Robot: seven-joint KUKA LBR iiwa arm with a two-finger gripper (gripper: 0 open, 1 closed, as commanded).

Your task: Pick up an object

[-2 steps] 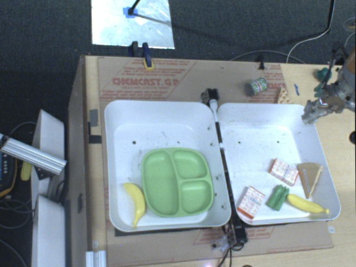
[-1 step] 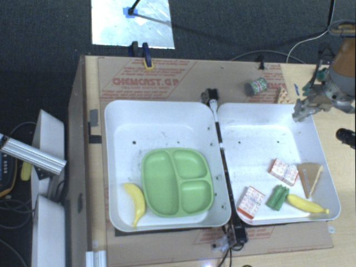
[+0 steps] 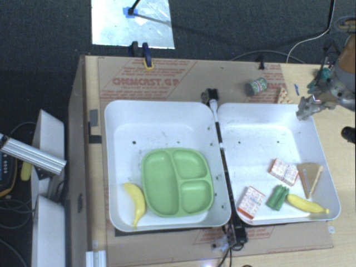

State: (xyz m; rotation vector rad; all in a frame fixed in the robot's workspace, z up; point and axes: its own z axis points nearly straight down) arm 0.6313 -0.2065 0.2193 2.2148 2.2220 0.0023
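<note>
My gripper (image 3: 307,109) hangs over the far right corner of the right bin (image 3: 261,135), with nothing seen in it. Well in front of it, near that bin's front, lie a red-and-white box (image 3: 284,172), a tan wedge (image 3: 310,177), a yellow banana (image 3: 306,204), a green piece (image 3: 276,197) and a second red-and-white box (image 3: 251,201). The left bin (image 3: 156,118) holds a green divided plate (image 3: 178,181) and another banana (image 3: 135,203) at its front left.
A small roll (image 3: 257,86) lies on the cardboard behind the right bin. A black clip (image 3: 211,96) sits where the two bins meet at the back. Cables run across the bench at the upper right.
</note>
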